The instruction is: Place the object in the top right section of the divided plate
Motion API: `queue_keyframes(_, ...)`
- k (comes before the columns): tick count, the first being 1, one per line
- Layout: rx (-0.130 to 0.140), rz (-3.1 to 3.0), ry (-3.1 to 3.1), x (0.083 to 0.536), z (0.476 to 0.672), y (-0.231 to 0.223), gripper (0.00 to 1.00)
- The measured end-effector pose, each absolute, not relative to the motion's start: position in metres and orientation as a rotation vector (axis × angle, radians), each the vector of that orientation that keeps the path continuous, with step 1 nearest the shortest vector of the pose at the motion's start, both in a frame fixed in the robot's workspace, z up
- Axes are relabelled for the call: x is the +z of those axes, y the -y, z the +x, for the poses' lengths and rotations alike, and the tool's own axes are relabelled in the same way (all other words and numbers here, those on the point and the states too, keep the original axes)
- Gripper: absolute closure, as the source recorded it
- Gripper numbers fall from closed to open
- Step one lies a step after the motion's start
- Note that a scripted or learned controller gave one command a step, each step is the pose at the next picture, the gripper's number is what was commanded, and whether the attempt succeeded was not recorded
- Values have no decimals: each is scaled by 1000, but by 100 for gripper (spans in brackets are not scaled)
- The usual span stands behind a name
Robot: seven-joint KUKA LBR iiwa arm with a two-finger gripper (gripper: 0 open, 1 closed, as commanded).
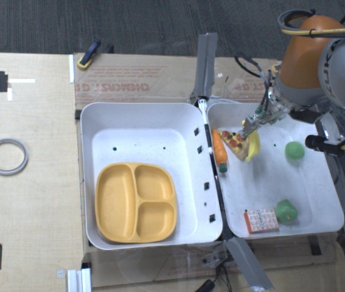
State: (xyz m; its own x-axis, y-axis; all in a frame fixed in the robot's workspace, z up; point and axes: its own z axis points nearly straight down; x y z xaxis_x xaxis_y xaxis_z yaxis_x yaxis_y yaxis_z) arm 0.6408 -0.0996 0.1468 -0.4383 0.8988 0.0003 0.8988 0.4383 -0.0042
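Note:
The yellow divided plate (120, 201) lies in the left bin (99, 126), toward its front, and all its sections are bare. My gripper (249, 126) hangs over the back left part of the right bin (318, 224). Its tip is right above a pizza slice (236, 143) and a yellow banana (255, 146) that lie together. An orange carrot (219, 148) lies just left of them, along the bin's left wall. I cannot make out whether the tip touches the pizza slice or the banana.
A green ball (294, 151) sits at the right bin's right side, with a green fruit (286, 211) and a small printed box (261, 220) near its front edge. A grey divider post (205, 66) rises between the bins. A tape ring (5, 156) lies on the bench at far left.

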Motion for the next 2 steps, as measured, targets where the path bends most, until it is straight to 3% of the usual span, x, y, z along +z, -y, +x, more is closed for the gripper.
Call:
queue_keyframes(1, 3, -1391, 2816, 115, 657, 207, 100)
queue_keyframes(2, -1, -935, 2999, 98, 656, 222, 100)
